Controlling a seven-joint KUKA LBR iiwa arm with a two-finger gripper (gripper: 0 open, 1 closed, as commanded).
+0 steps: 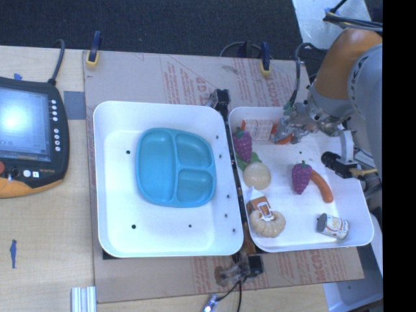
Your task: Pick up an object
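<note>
**Toy food waits under the gripper**

Over the far corner of the right bin (364, 236), the gripper (294, 130) hangs low by a small orange piece (281, 138); whether its jaws are spread or closed cannot be told. Near it lie two purple grape bunches (301, 177), a sausage (322, 186), a pale onion (257, 175) and a garlic bulb (267, 223). All look like light, stiff plastic, likely slippery. The sausage seems easiest, pinched across its narrow middle. The left bin (110, 226) holds a blue tray (174, 168).
</note>
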